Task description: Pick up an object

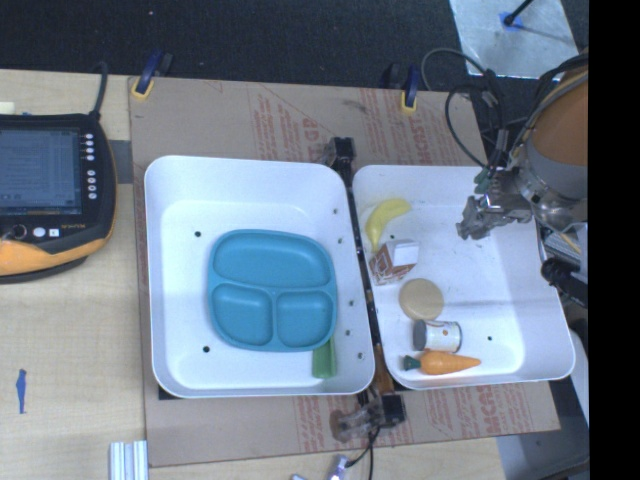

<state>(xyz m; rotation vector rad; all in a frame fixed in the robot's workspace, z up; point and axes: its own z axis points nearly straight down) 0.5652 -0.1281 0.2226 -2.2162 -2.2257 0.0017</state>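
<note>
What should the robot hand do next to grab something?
Probably swing left and lower toward the banana. The gripper hovers over bare floor of the right bin holding nothing, and the banana is the nearest item, lying apart from the others.

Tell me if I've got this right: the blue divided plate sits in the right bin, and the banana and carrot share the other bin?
Not quite. The camera view shows the blue divided plate in the left bin, not the right. The banana and carrot do share the other bin.
</note>
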